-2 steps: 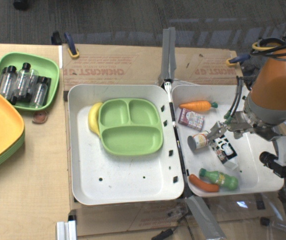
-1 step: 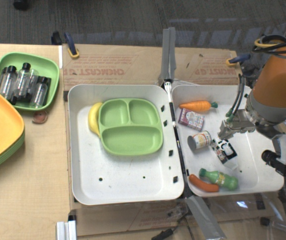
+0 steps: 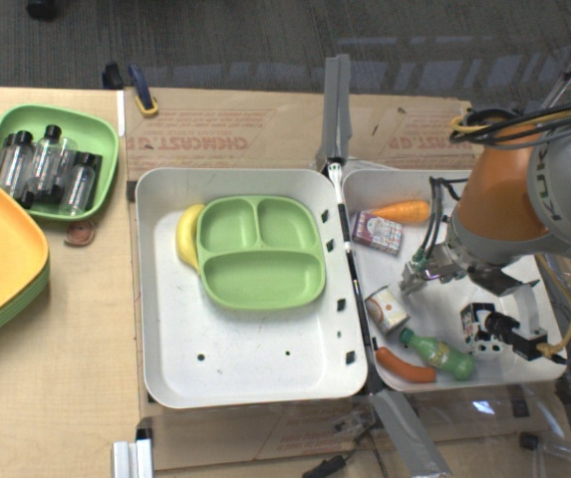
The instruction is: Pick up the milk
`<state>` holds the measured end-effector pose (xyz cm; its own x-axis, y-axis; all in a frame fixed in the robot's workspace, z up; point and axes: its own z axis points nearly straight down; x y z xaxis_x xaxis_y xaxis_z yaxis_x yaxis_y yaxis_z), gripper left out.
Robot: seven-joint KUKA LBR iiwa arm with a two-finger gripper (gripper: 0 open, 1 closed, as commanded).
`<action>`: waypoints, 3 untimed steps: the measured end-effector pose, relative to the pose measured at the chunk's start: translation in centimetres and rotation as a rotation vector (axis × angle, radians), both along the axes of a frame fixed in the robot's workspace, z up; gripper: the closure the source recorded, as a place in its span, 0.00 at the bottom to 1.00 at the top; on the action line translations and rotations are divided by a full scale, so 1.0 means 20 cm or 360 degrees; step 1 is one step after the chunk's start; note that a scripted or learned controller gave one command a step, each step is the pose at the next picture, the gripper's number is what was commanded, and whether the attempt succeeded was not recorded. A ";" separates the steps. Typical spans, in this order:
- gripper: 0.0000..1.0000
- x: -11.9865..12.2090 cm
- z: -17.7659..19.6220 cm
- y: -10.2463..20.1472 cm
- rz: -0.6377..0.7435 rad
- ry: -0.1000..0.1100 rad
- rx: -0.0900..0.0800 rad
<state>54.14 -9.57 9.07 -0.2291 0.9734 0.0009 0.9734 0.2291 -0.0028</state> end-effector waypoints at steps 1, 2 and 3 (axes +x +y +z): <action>1.00 0.52 0.50 0.23 0.0237 -0.0006 -0.0002; 1.00 0.59 0.60 0.45 0.0620 -0.0005 -0.0002; 1.00 0.53 0.50 0.86 0.0826 -0.0002 -0.0001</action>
<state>64.73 7.68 19.08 -0.6819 0.7315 -0.0002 0.7315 0.6819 -0.0016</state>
